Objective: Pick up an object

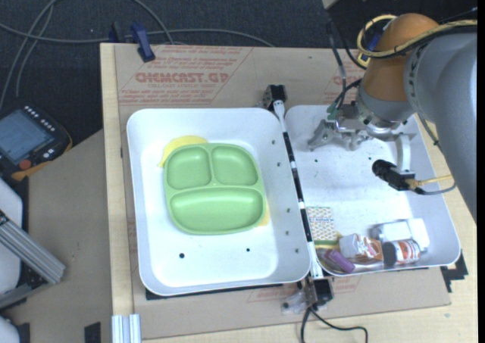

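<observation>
- While the gripper (331, 133) hangs over the far end of the right bin (447, 220), you have nothing in hand: its fingers look spread a little, with bare white floor beneath them and no object between. That is my reading of a small, slanted view.
- Judged from the right bin's layout, your likely targets lie at its near end, well apart from the gripper: a clear packet with orange and white contents (383, 247), a purple piece (339, 261) just beside it toward the divider, and a small patterned square (319, 220) against the divider.
- Bring the arm toward that near end before lowering, and choose one item rather than the heap, since they touch and overlap.
- Mind the black cable end (388, 173) hanging between the gripper and those items; it could snag.
- Across the divider from the right bin, the left bin (144, 182) holds a green divided tray (214, 188) over something yellow; it looks too broad and flat for an easy pinch.
</observation>
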`<state>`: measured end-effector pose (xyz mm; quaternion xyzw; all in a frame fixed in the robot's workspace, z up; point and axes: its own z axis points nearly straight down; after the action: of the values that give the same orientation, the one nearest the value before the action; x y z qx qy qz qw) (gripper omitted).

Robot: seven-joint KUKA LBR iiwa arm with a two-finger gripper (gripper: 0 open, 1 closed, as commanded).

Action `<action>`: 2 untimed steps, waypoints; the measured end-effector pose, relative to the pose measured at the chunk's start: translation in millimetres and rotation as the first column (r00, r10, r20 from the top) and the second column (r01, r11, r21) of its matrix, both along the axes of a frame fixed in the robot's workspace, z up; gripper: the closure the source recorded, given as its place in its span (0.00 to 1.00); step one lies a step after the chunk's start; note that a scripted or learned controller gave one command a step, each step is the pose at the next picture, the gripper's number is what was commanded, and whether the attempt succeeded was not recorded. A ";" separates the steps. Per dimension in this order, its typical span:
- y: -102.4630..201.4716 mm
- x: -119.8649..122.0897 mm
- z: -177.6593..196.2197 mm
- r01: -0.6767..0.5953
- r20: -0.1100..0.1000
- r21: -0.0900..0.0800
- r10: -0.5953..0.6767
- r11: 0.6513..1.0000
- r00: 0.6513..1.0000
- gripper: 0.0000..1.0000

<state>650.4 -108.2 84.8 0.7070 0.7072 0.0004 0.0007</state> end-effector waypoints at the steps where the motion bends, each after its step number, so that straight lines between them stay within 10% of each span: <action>1: 1.9 16.5 0.2 -0.001 0.001 0.000 0.001 1.000 1.000 0.00; 2: 14.1 5.2 0.0 -0.001 -0.004 0.001 0.001 1.000 1.000 0.00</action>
<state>655.6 -94.1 84.8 0.7068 0.7074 -0.0005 -0.0009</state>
